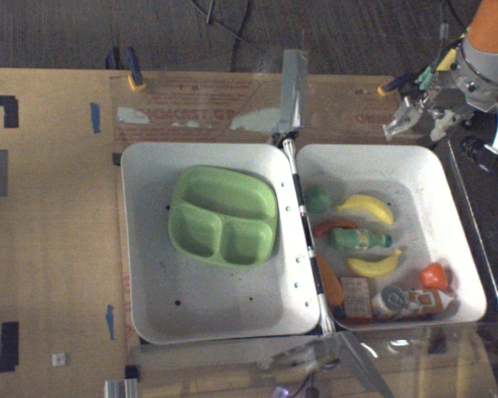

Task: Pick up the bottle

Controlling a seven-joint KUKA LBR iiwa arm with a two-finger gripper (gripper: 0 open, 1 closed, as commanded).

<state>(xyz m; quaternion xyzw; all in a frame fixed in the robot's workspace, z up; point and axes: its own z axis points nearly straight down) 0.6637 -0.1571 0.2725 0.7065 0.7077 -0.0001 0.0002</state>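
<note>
Your gripper [417, 121] (fingers apart, empty) hangs beyond the right bin [448, 181]; the bottle [359, 240] lies crosswise below-left.

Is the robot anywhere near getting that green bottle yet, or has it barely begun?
Barely begun, by the look of it. Done: nothing visible; the green bottle lies on its side in the right bin, between two bananas. In hand: the gripper hovers above the bench beyond the bin's far right corner, with nothing between its fingers. Left: moving over the bottle, descending, gripping and lifting it.
</note>
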